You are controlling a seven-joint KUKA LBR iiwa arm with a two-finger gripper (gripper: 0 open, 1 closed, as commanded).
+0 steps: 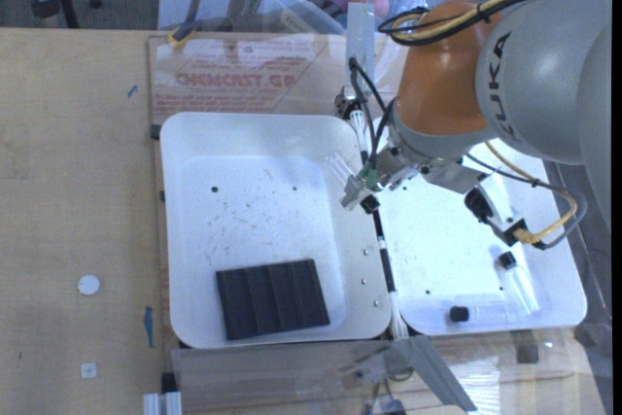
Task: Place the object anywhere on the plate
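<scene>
The table point(68, 160) is seen to carry two shallow white bins, and the grey arm point(544, 44) with its orange band point(442, 73) is reached in over the right bin point(457, 248). The left bin point(194, 160) lies beside and below-left of the jaws point(362, 182), which are hung over the seam between the bins; whether they are parted or closed cannot be told, and nothing is seen between them. A dark ribbed plate point(271, 297) is lain well below-left of the jaws. A small dark object point(458, 313) is rested down-right of them.
</scene>
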